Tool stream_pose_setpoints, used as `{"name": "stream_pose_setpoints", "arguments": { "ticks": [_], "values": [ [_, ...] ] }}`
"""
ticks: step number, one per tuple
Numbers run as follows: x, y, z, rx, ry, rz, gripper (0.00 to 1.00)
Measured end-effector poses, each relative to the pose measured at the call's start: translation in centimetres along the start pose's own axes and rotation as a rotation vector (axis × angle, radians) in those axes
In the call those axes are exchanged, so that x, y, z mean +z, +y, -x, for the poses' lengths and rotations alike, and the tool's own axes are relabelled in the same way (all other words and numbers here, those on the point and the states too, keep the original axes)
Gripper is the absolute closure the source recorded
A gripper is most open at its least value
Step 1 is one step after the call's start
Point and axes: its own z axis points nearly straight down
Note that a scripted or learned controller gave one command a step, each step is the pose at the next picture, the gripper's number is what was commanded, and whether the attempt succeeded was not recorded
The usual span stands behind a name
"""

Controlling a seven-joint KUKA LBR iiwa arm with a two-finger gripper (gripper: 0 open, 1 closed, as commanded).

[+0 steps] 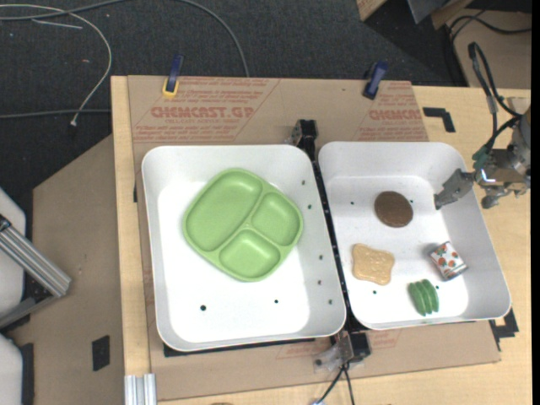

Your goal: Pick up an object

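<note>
Looking down, I see the left white bin [169, 310] holding a green three-compartment plastic plate [243, 224]. The right white bin [481, 251] carries a round brown disc [394, 209], a tan biscuit-shaped piece [372, 264], a green ridged item [423, 297] and a small red-and-white packet [447, 260]. At that bin's right rim sits the gripper [489, 180]; I cannot tell its opening or any hold.

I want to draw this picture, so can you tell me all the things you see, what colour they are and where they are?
bins: 2, white, side by side on the bench
divided plate: 1, green, left bin
round disc: 1, brown, right bin, middle
toy cracker: 1, tan, right bin, below the disc
small can: 1, white, red and green, right bin, right side
ridged toy: 1, green, right bin, bottom
clamps: 2, blue, bench's far edge
gripper: 1, grey, right bin's right rim
</note>
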Motion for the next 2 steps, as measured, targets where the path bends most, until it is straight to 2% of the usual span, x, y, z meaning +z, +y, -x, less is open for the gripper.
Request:
{"name": "stream_pose_setpoints", "arguments": {
  "ticks": [1,2],
  "values": [
    [6.1,0.0,0.6,0.001,0.002,-0.006,0.0],
    [10.7,-0.1,-0.2,0.0,0.002,-0.005,0.0]
  ]
}}
